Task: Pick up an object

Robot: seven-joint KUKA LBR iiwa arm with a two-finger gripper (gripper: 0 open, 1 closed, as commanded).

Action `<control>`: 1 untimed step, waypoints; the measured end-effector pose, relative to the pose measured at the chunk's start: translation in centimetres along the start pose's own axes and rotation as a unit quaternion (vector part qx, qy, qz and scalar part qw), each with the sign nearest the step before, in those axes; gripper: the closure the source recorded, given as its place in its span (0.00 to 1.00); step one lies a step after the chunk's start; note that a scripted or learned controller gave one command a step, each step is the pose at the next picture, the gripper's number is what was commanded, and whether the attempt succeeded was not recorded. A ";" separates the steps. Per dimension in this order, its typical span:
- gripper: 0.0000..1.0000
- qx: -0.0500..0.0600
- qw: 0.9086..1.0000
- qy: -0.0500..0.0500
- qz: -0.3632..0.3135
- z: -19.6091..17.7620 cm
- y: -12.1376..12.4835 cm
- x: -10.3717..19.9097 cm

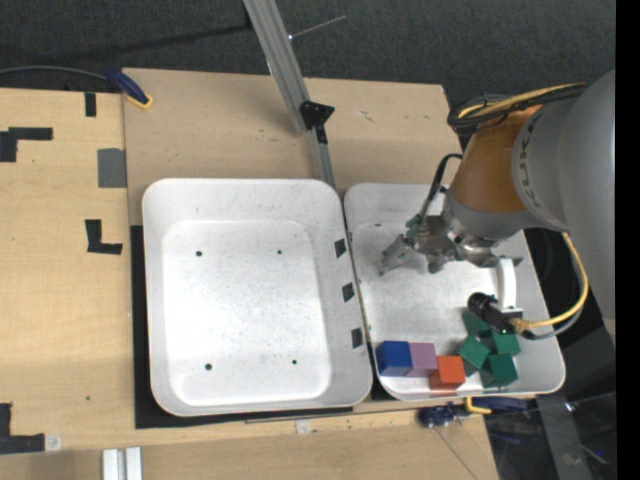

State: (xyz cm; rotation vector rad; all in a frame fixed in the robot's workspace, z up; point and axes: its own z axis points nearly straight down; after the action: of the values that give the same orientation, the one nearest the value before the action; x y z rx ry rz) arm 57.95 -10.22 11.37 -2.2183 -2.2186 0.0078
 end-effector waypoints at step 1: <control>1.00 -0.002 1.000 0.001 -0.001 -1.3 0.1 0.2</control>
State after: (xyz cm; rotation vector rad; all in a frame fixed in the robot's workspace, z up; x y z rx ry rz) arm 58.06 -10.05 12.65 -2.2161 -2.2227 0.0026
